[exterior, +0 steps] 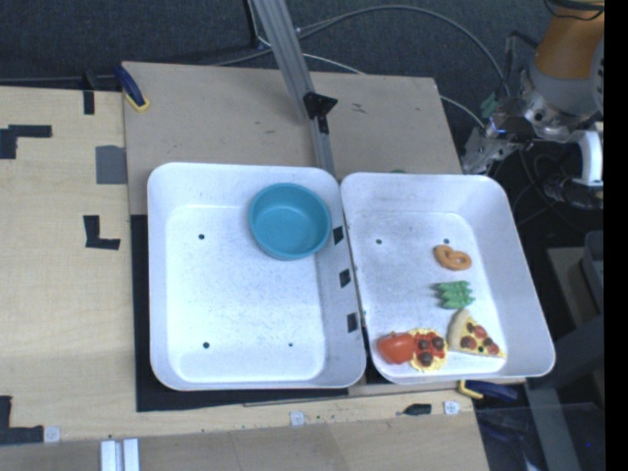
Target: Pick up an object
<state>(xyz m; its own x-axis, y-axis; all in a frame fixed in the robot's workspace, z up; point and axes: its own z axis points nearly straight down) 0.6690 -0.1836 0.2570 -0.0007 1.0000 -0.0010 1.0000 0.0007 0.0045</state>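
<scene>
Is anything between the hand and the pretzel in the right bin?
Nothing visible. The hand sits outside the right bin's far corner; bare bin floor lies between there and the pretzel. The green toy lies nearer the camera.

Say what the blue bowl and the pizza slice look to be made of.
Blue bowl: likely moulded plastic, judging by its even colour and smooth, thick rim with a faint sheen. Pizza slice: seemingly a plastic or rubber toy, given its flat painted colours; too small to be sure.
</scene>
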